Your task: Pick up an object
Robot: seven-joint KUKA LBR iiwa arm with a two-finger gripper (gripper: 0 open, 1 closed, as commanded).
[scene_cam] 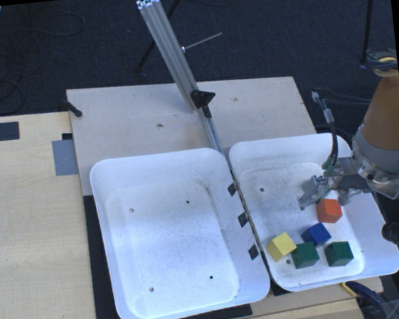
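Orange block [328, 210] just below-right of the fingers [311, 194], apart from them; finger state impossible to tell.

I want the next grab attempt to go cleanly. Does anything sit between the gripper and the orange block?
Nothing visible does. The gripper hangs just left of and above the orange block, with bare bin floor between; the blue block lies nearer the camera.

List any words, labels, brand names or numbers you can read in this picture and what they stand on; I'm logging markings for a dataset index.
None can be read.
The small coloured blocks, orange cube, blue cube, yellow cube and two green cubes, have plain faces.
The two shallow white plastic bins bear only dark specks and holes, no print.
The grey arm with its orange band shows no legible marking.
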